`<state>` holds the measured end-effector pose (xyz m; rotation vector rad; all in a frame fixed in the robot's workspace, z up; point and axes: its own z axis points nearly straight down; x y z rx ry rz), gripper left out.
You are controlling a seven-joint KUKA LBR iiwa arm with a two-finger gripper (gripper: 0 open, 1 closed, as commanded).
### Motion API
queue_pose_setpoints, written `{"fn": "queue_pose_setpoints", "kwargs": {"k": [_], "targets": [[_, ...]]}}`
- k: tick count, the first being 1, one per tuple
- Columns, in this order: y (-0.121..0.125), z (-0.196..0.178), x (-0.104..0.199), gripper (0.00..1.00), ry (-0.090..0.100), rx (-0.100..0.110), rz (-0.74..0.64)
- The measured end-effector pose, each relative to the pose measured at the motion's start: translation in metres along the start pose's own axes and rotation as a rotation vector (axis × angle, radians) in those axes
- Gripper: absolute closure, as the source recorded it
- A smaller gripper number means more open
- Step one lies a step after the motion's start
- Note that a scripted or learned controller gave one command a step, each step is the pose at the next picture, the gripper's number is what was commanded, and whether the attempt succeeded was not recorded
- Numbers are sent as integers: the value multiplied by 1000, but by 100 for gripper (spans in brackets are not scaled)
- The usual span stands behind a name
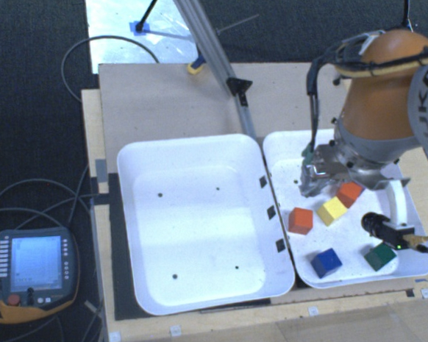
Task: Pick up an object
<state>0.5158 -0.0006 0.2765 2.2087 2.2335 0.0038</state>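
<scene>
The orange block (300, 220) looks small, hard and light; pinch its flat sides. I cannot tell the gripper's (312, 179) state

A pale wooden bench (172, 103) stands on dark carpet (23, 86), a teach pendant (32, 273) lying at its left

A robotics lab: a teach pendant (32, 273) with trailing cables lies beside a tabletop (171, 96) bearing two white bins (190, 150).
</scene>
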Motion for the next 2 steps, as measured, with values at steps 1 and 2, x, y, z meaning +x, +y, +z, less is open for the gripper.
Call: {"fn": "queue_pose_setpoints", "kwargs": {"k": [1, 2], "targets": [[16, 4, 43, 100, 0, -1, 1], [45, 22, 88, 100, 0, 0, 1]]}}
